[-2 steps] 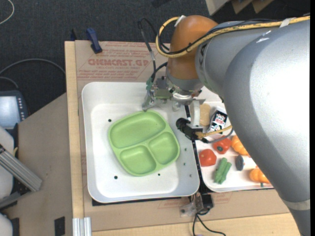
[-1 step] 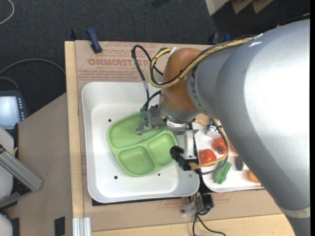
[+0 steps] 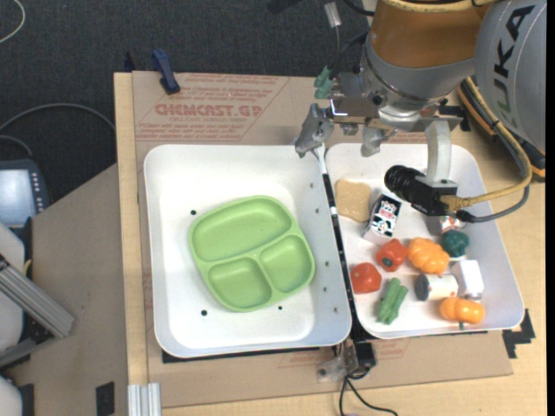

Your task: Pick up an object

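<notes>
My gripper [image 3: 341, 139] hangs over the back edge of the right bin [image 3: 501, 263], near the divider between the bins. Its two grey fingers [image 3: 310, 135] stand well apart and open, with nothing between them. Just in front of it lie a tan bread slice [image 3: 353, 199] and a black-and-white spotted carton [image 3: 383, 217]. Further forward sit a red pepper [image 3: 392, 253], a red tomato [image 3: 365, 276], a green vegetable [image 3: 392, 302], an orange pumpkin [image 3: 427, 255], a small orange fruit [image 3: 461, 308], a teal piece [image 3: 453, 243] and a white block [image 3: 469, 276].
A green divided plate [image 3: 251, 251] lies in the left bin [image 3: 160, 232]. A black cylinder with a cable [image 3: 414, 189] hangs off the arm over the right bin's back. A blue clamp [image 3: 165, 70] sits on the cardboard at the back left.
</notes>
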Robot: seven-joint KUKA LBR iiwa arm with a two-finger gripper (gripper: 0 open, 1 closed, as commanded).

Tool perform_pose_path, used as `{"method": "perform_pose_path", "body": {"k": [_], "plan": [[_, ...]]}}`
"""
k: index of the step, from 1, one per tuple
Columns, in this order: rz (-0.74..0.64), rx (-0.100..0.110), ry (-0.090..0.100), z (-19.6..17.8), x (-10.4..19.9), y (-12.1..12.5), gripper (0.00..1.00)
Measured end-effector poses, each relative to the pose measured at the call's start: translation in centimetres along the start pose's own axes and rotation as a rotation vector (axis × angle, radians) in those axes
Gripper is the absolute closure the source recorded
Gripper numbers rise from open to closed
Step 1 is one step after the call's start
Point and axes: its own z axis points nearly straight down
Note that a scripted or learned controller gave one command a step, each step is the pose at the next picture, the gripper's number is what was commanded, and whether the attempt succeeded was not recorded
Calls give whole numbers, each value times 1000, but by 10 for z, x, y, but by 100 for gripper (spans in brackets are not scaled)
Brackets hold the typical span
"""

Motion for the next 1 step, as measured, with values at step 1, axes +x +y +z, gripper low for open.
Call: {"method": "perform_pose_path", "body": {"k": [1], "plan": [[3, 34, -5, 249, -4, -7, 0]]}}
